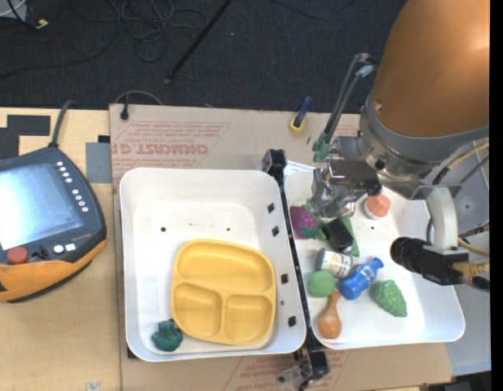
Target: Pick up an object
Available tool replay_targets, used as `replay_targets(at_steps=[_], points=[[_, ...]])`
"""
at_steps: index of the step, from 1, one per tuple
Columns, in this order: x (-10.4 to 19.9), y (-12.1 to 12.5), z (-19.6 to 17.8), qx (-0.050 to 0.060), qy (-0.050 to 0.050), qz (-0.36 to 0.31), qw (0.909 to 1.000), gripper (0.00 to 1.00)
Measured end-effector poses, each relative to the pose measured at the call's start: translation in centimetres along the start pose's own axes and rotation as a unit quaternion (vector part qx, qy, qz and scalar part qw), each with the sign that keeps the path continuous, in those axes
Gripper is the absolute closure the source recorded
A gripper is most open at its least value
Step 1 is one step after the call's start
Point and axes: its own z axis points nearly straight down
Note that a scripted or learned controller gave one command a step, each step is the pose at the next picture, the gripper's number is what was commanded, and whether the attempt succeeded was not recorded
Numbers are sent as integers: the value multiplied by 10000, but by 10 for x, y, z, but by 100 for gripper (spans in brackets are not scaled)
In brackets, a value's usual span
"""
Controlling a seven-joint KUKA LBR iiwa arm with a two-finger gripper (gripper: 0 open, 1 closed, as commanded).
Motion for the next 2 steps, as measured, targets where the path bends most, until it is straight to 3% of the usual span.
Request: replay_targets(at_steps=[1, 2], points=[[7, -3, 14, -1, -9, 38, 10000, 100], [-47, -3, 44, 5, -14, 59, 10000, 100]])
